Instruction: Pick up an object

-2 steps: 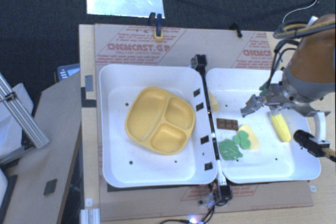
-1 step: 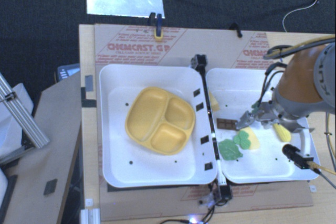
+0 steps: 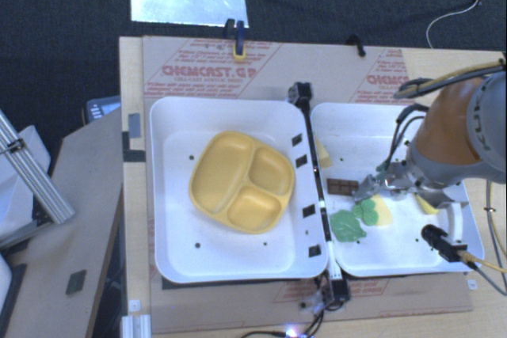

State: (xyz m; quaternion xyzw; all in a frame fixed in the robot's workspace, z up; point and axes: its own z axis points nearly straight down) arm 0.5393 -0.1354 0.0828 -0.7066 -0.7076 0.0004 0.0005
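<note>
While our arm (image 3: pixel 455 127) reaches into the right bin (image 3: pixel 348 127), we cannot tell how the jaws stand. They hang just above a green piece (image 3: pixel 366 210) lying beside a yellow piece (image 3: pixel 383 211). A yellow divided tray (image 3: pixel 242 180) fills the left bin (image 3: pixel 174 170).

Arm (image 3: pixel 467 123): grey, enters from three o'clock and bends down toward eight o'clock.
Orange band (image 3: pixel 447 119): sits above the wrist, toward two o'clock from the gripper.
Wrist (image 3: pixel 424 170): tilted, pointing toward nine o'clock.
Gripper (image 3: pixel 369 187): low, at the arm's eight o'clock end; finger state too small to tell.
</note>
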